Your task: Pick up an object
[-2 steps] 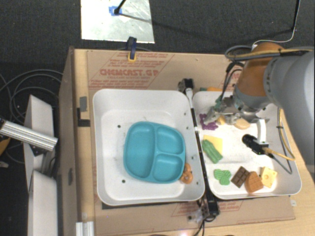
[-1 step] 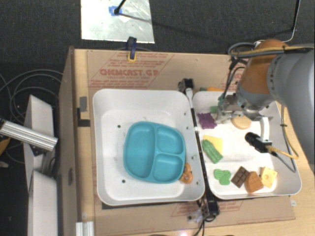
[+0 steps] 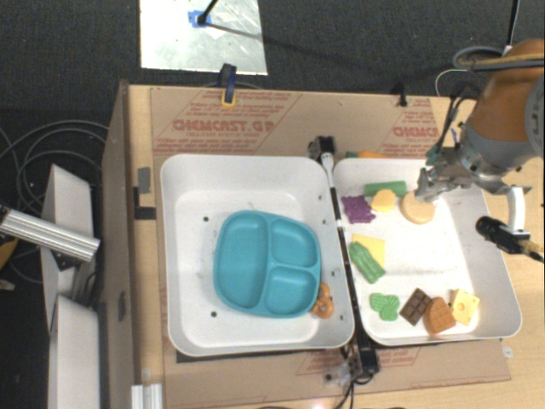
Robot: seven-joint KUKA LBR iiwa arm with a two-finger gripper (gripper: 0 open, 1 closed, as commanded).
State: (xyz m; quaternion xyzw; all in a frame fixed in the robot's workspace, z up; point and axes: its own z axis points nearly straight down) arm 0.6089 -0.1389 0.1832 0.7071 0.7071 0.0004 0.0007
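The pincer [image 3: 428,186] hangs low over the far part of the right bin [image 3: 490,258], and whether its tips are spread or pressed together I cannot tell — they are too small and dark. Just below it, touching or nearly so, lies a round tan piece [image 3: 418,209], which I judge to be the thing it aims at. Just to the left of that piece sits a yellow piece [image 3: 384,200], with a green block [image 3: 385,188] touching it on the far side. The risk I see is crowding: if the pincer descends slightly off centre, it may push the flat tan piece aside instead of gripping it — or catch the yellow piece too. The blue tray [image 3: 266,262] lies far to the left, in the other bin.
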